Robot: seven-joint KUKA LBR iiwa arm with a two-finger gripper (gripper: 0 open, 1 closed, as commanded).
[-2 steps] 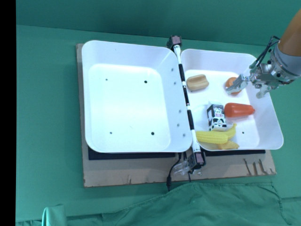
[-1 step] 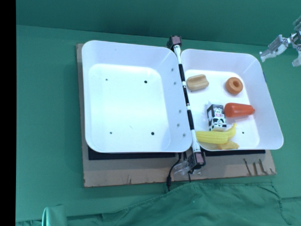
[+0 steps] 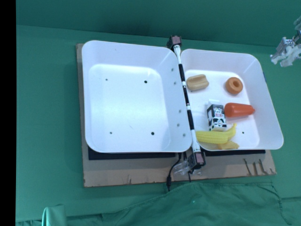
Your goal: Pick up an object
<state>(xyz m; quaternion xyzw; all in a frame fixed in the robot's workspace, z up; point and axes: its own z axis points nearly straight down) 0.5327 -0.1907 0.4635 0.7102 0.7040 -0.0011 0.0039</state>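
The right bin (image 3: 263, 84) holds a hot dog bun (image 3: 197, 82), a glazed donut (image 3: 233, 85), an orange-red carrot (image 3: 239, 109), a small black-and-white milk carton (image 3: 216, 117), a yellow corn cob (image 3: 212, 136) and a banana (image 3: 229, 138) near its front wall. My gripper (image 3: 285, 54) hangs at the far right edge, above the green bench beyond the right bin's back right corner, well away from every object. Nothing is seen between its fingers.
The left bin (image 3: 94, 55) lies beside the right one, split from it by a black-and-white bar (image 3: 185, 94). Both rest on a cardboard sheet (image 3: 141, 177). Green cloth (image 3: 47, 102) surrounds them, bunched at the front.
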